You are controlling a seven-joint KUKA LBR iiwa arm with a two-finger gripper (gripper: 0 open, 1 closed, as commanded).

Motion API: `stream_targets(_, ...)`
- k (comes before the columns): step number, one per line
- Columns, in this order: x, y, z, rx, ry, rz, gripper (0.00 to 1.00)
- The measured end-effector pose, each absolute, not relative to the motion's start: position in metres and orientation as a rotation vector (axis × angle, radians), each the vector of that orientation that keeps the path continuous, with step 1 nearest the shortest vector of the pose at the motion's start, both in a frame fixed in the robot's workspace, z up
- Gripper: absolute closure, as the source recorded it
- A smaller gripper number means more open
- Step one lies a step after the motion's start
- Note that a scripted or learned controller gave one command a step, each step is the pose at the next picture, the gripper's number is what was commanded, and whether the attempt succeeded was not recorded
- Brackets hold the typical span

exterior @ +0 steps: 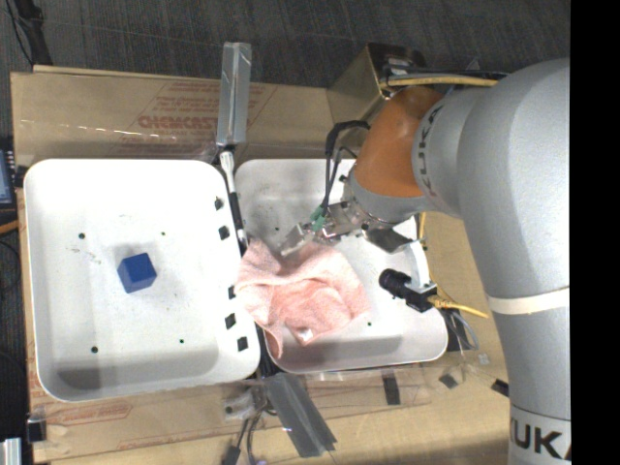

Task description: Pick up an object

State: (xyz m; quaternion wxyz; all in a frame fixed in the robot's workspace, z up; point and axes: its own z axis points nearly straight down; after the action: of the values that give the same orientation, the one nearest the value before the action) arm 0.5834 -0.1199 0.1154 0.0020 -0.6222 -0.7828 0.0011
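Note:
A crumpled pink cloth (302,294) lies in the right bin (271,187), spread over its near half. My gripper (295,241) reaches down from the right and sits at the cloth's far edge, its metal tips close to or touching the fabric. A blue cube (137,271) rests in the left bin (58,197), far from the gripper.
The grey arm with its orange band (392,153) covers the right side of the right bin. A black fitting with a yellow cable (407,290) lies at that bin's right edge. Cardboard (126,109) lies behind the bins.

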Motion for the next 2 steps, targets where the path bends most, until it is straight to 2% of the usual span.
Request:
stream_targets(1, 0.557, -0.153, 0.097, -1.756, -2.602, 0.000, 0.00)
stream_targets(2, 0.566, -0.198, 0.100, -1.758, -2.603, -0.001, 0.00)
